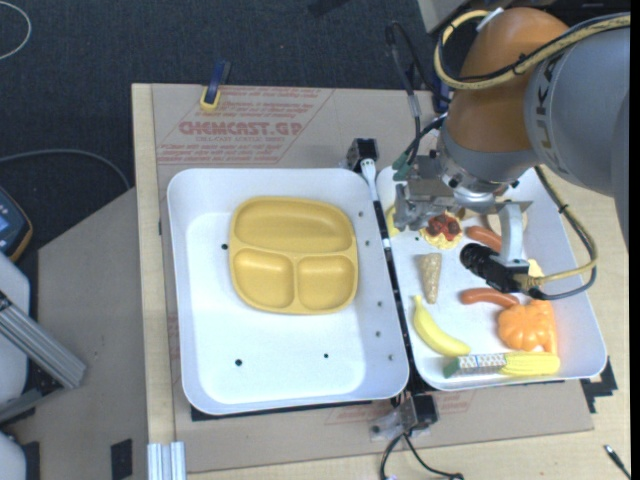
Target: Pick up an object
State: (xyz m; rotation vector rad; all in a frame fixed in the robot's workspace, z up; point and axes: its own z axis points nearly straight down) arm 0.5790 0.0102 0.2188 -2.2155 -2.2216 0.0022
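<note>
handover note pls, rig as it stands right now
Gripper: low over the far end of the right bin, above the red-and-yellow toy; finger state unreadable, nothing visibly held.
Right bin: banana, cone, two sausages, orange pumpkin, corn cob.
Left bin: yellow divided plate.
Done: no pick visible.
Left: grasp one object and lift it.

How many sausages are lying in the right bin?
2. One sausage lies near the far side, just behind the arm's black part; another sausage lies beside the orange pumpkin. The arm may hide more.
</note>
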